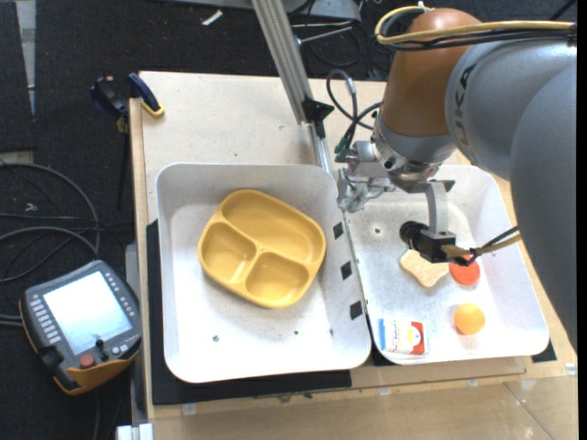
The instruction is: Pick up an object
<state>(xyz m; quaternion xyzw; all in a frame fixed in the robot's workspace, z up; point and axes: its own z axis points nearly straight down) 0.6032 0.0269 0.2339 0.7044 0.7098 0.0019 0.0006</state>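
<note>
Gripper (352, 193), open-or-closed state cannot be told, hangs over the right bin (509, 282) by the wall shared with the left bin (167, 246), likely staging a pick; pickable toast piece (422, 269), touching red piece (465, 274), orange ball (469, 318) and white packet (404, 335) lie apart from it; left bin holds a yellow divided tray (263, 246).

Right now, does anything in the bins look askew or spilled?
Nothing spilled or broken. The plate lies slanted to the walls of the left bin, and the carton sits at the front rim of the right bin.
</note>
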